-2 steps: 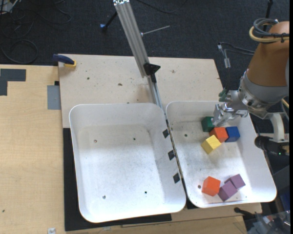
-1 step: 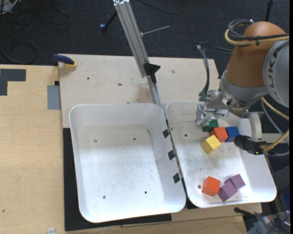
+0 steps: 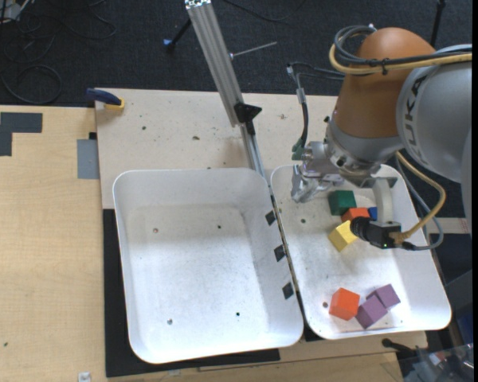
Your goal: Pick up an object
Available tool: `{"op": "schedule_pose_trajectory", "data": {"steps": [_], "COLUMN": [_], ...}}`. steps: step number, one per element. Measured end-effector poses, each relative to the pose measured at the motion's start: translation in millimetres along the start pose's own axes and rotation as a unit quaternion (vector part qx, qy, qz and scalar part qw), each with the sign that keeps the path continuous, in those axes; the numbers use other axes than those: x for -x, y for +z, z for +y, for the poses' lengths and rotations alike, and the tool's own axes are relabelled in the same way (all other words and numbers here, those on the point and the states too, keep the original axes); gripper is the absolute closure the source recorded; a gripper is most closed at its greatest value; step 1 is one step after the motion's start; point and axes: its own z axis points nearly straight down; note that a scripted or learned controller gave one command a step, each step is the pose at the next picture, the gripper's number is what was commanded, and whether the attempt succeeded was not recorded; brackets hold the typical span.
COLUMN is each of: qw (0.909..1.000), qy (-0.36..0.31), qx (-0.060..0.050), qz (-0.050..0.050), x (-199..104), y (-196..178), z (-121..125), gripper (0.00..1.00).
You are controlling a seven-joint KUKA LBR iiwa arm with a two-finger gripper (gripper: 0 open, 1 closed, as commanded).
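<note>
Cubes (image 3: 344, 303) orange, purple, yellow, green

Even, diffuse overhead illumination; the two shallow white plastic bins (image 3: 191, 205) appear bright without harsh glare, shadows are soft, and focus is slightly soft overall.

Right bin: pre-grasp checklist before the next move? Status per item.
1. Objects available in the right bin: ok. Green block, yellow block, orange cube and two purple blocks are there.
2. End effector over the right bin: ok, at its upper left corner.
3. End effector holding something: cannot tell, nothing is visible in it.
4. End effector lined up on a block: not ok, the green block lies to its right.
5. Target isolated: not ok for the purple blocks, which touch each other; the yellow block stands clearer.
6. Clearance to the divider: cannot tell.
</note>
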Motion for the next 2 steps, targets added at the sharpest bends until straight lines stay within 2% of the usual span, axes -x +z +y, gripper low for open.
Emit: {"op": "schedule_pose_trajectory", "data": {"steps": [2], "qw": [1.0000], "qy": [0.001], "qx": [0.000], "qz": [-0.001], "x": [-93], "y": [9], "z": [31], "gripper": [1.00]}}
